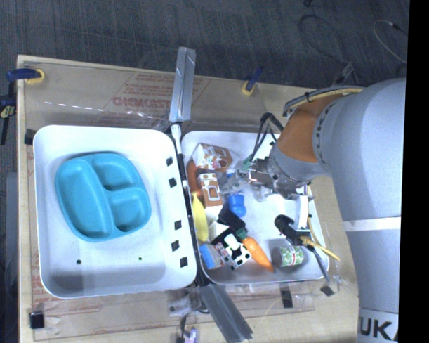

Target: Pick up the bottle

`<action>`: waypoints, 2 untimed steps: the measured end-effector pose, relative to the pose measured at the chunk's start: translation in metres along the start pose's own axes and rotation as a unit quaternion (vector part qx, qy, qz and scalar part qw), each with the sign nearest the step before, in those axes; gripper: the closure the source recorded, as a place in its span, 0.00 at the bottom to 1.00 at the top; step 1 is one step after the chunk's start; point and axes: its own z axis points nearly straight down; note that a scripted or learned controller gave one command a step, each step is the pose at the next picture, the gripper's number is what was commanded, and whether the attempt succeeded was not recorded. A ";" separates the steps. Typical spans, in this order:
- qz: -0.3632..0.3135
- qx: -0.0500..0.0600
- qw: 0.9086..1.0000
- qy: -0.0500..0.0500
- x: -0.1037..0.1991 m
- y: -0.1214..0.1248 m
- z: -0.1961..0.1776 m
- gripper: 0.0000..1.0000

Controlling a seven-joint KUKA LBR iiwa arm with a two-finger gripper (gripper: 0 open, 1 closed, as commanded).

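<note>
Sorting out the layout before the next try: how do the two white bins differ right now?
The left bin holds a single blue divided tray, lying flat; the right bin is crowded with small items, such as a carrot and a can. The arm reaches over the right bin, not the left. Both are shallow, white and side by side.

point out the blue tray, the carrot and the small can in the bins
blue tray (101,195): camera view, on the ridge between its compartments, left bin.
carrot (257,252): camera view, mid-length of the orange body, right bin.
small can (291,257): camera view, on its labelled side.
</note>
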 end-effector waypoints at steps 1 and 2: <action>-0.002 0.000 1.000 0.000 0.001 0.000 -0.010 1.00; 0.141 0.002 0.990 0.001 0.044 0.018 -0.102 1.00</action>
